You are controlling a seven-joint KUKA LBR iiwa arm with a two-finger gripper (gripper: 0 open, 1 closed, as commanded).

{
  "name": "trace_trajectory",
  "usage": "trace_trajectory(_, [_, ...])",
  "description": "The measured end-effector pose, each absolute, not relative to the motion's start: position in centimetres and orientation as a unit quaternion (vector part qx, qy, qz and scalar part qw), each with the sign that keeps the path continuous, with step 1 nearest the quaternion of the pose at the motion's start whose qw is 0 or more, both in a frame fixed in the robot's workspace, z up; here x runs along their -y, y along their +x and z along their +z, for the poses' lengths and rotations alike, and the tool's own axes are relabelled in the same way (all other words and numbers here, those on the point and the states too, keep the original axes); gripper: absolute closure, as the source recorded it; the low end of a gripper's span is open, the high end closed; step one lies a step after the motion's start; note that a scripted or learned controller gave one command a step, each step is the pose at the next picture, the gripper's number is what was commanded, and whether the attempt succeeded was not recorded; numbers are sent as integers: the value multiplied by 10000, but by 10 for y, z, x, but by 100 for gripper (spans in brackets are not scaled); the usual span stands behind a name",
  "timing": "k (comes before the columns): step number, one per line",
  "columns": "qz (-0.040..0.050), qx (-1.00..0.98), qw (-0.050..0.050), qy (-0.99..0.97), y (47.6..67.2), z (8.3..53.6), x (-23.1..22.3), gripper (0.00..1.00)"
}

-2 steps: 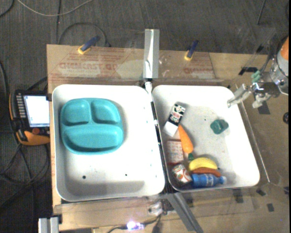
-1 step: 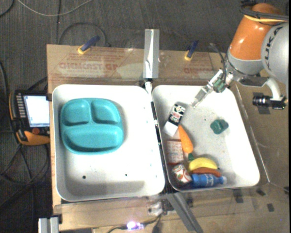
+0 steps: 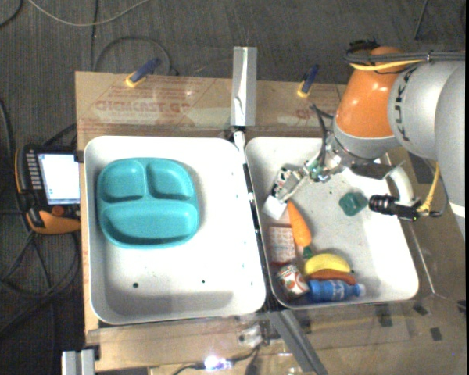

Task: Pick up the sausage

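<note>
Orange carrot [image 3: 298,225], banana [image 3: 328,265] and blue bottle [image 3: 334,290] crowd the right bin's [image 3: 379,244] near corner. The sausage [image 3: 338,276] seems wedged under the banana. The gripper [image 3: 311,170] hovers well apart beside a white carton [image 3: 284,183]; I cannot tell its grip.

The robot's body is a thick, rounded arm of smooth light grey metal [image 3: 442,123], its casing glossy enough to catch highlights along the curved upper edge. On the grey shell, dark block letters spell part of the maker's name, running vertically near the orange section. A bright orange band [image 3: 367,100], dome-shaped and shiny, caps the wrist joint. Below it sits a darker grey ring. From there a slim end effector [image 3: 316,168] of pale metal with small dark and teal-tinted parts projects outward. A thin dark cable loops across the top of the orange band, and a thin yellowish cable [image 3: 432,190] hangs by the grey casing.
</note>
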State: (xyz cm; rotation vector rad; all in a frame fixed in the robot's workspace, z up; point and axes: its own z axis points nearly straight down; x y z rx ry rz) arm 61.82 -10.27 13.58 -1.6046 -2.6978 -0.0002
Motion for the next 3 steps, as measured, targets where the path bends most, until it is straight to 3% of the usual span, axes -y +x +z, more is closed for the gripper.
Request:
trace_trajectory(1, [-31, 8411, -37, -5408, 612, 91, 104, 0])
trace_trajectory(2, [-50, 8119, -77, -5838, 599, 91, 103, 0])
trace_trajectory(3, [-62, 8116, -62, -5841, 599, 102, 102, 100])
